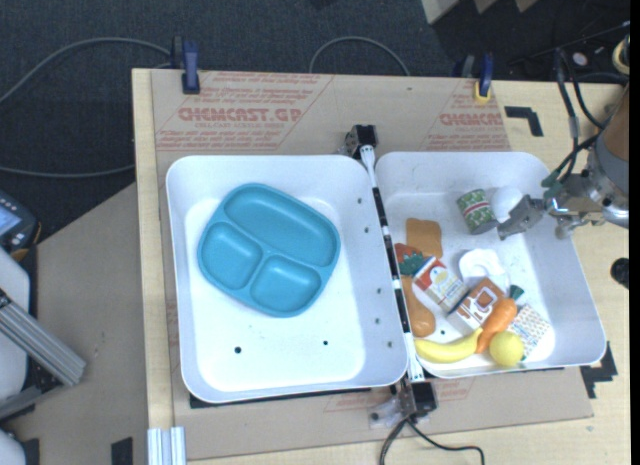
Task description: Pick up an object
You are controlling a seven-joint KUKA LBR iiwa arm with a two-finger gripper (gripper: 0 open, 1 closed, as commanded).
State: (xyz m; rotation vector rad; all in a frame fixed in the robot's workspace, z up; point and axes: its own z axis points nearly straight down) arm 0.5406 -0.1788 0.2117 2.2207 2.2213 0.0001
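Gripper (535, 215) hovering over right bin (572, 283), near its far right side; impossible to tell how it is set, nothing visibly held. Green can (474, 209) just left of it. Toward the bin's near end, well apart: banana (448, 349), lemon (506, 350), carrot (497, 319), small cartons (440, 285). Blue divided plate (267, 249) in left bin (200, 353).

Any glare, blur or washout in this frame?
Camera view: soft even light, faint shadows; the glossy white right bin washes out around a pale object by the green-labelled can; the small food items look soft; the blue three-compartment plastic tray is crisp; the gripper is slightly blurred.
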